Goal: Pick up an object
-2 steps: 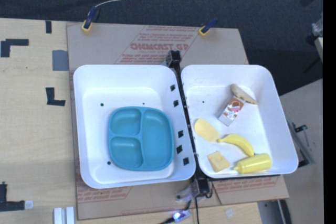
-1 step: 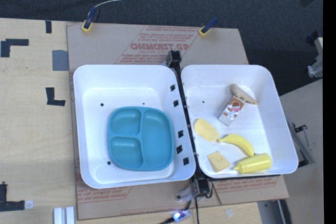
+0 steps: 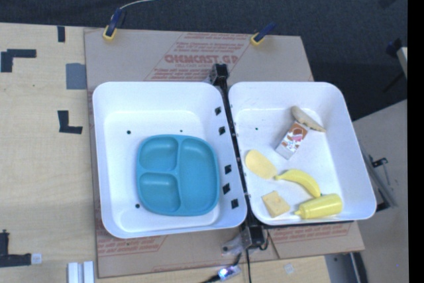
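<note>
Two shallow white plastic bins sit side by side on a brown cardboard sheet [image 3: 199,56] laid over the surface, their inner rims touching along a black clipped seam.

The left bin [image 3: 109,109] holds one thing: a blue three-compartment plastic plate [image 3: 177,174], lying flat toward the near side, with bare white floor along the far wall and left wall.

The right bin [image 3: 331,99] holds six things, crowded toward its near-right half: a tan rounded bread-like piece [image 3: 308,118] near the far wall, a small red-and-white carton [image 3: 292,140] just beside it, a pale yellow flat oval piece [image 3: 260,164], a yellow banana [image 3: 301,181] touching that oval's end, a tan square cracker-like block [image 3: 275,203], and a yellow plastic bottle [image 3: 320,207] lying against the near rim. The far-left corner of this bin is open floor.

The claw's state cannot be told.
</note>
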Motion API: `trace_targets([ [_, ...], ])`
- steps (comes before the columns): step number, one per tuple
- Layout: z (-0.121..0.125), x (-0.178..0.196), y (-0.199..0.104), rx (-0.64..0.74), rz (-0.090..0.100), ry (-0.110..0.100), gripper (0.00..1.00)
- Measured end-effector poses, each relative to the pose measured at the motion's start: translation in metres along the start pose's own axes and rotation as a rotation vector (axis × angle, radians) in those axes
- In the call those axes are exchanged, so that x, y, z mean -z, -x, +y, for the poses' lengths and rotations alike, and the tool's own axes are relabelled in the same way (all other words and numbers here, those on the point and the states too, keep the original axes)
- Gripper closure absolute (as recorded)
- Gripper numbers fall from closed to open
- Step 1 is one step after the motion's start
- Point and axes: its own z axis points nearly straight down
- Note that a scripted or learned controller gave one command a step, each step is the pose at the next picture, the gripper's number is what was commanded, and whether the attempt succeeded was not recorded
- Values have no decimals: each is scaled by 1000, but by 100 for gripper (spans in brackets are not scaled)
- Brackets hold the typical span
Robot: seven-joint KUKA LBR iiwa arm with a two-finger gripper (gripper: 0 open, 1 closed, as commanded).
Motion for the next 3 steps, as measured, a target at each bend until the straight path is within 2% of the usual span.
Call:
trace_targets([
  [1,-63,-106,0,-6,9,-21,100],
  [2,-5,1,-1,1,-1,3,100],
  [3,-66,-73,-1,-4,8,-17,100],
])
